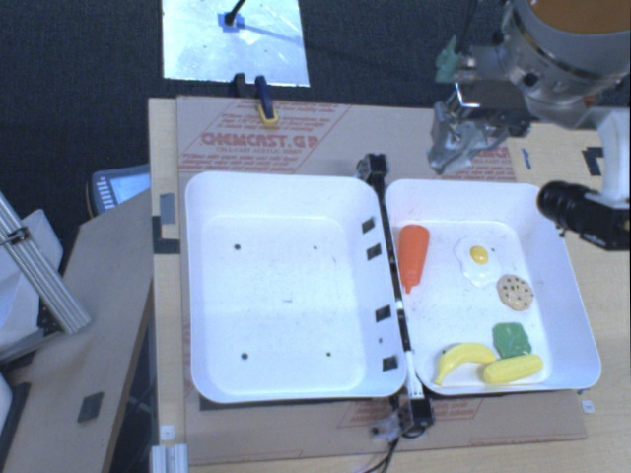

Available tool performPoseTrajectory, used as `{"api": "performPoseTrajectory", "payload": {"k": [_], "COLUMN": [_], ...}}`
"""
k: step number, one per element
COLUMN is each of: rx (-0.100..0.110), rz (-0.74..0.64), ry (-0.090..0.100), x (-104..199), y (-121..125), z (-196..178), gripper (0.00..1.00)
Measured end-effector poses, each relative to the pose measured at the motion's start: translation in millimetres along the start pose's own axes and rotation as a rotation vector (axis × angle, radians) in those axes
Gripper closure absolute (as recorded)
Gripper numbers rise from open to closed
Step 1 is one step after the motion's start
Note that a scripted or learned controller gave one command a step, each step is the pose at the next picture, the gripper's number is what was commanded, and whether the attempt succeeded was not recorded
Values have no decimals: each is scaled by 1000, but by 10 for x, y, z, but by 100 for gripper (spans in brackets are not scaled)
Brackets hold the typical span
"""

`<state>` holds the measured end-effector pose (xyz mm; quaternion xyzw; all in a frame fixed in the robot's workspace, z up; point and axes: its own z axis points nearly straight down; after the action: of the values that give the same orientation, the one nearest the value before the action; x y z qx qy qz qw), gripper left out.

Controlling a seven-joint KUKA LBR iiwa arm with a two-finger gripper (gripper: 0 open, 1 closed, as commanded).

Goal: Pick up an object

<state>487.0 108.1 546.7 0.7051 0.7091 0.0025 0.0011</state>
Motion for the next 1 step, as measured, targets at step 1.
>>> {"api": "performPoseTrajectory", "payload": {"k": [1], "rx": [-2], "rz": [-3], "ry": [1], "x": [0], "y": [4], "z": [-112], "gripper": [100]}}
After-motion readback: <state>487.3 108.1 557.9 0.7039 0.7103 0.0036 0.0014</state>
